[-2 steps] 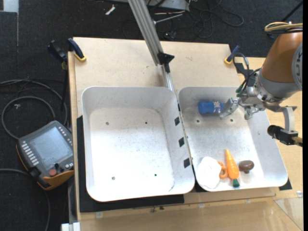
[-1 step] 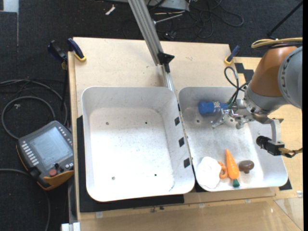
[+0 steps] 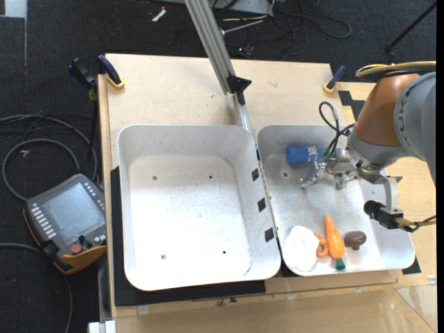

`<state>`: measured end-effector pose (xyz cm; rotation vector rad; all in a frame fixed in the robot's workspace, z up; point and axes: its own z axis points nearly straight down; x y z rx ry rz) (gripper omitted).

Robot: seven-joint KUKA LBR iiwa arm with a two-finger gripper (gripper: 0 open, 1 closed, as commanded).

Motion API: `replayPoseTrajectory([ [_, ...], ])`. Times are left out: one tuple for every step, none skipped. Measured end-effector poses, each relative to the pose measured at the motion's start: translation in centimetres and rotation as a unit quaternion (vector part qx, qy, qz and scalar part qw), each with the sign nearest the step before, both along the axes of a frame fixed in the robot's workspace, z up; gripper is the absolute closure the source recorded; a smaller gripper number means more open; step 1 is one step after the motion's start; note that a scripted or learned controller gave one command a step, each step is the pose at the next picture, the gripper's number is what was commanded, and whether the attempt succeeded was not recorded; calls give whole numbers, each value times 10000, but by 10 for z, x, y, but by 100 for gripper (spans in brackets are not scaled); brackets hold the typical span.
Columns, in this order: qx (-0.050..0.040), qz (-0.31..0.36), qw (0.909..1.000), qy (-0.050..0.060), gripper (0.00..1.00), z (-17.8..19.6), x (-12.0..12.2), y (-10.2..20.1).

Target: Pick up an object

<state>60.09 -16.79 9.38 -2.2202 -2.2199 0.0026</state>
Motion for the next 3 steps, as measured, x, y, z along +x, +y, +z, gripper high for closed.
replayPoseTrajectory([
  [-3,1,10000,-19,100,12,1,0],
  [-12,-2,10000,-42,100,60,5,-9],
  [-9,17,10000,-44,100,106,5,-1],
])
